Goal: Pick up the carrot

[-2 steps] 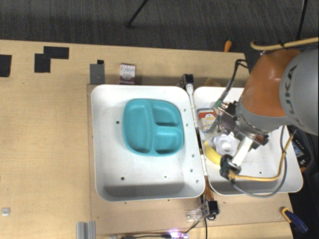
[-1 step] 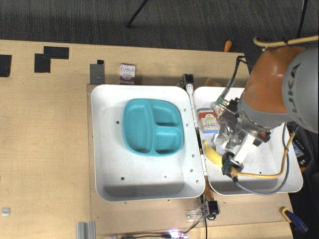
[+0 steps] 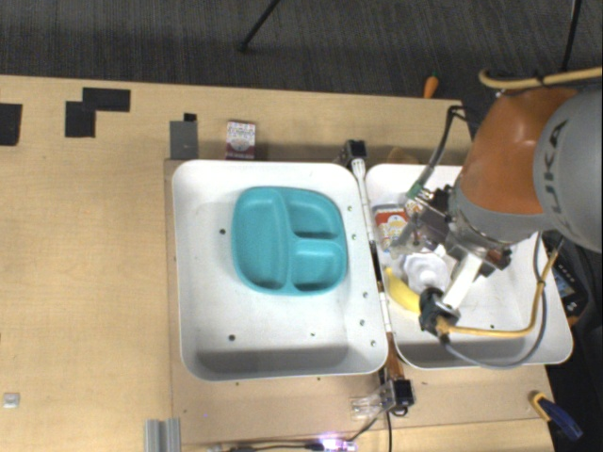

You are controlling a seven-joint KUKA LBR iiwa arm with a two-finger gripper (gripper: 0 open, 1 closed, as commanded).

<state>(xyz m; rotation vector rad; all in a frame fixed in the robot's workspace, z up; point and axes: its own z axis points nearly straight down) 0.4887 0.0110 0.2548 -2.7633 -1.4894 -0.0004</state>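
A smooth teal plastic tray (image 3: 288, 239), rounded at the corners and split into compartments, lay in the middle of the glossy white left bin (image 3: 203, 347) on the pale wooden bench (image 3: 85, 281). Right of the tray, past the ridge where the two bins met, the grey arm (image 3: 551, 182) with its orange band bent down over the white right bin (image 3: 528, 347), its wrist low and angled toward the tray. The end effector (image 3: 415, 243) hung among a small cluster just right of that ridge: a yellow rounded piece (image 3: 403, 295), a white lumpy object (image 3: 424, 271) and a red-and-white packet (image 3: 389, 222). Whether its jaws stood wide or narrow could not be told. The carrot could not be made out in that cluster.
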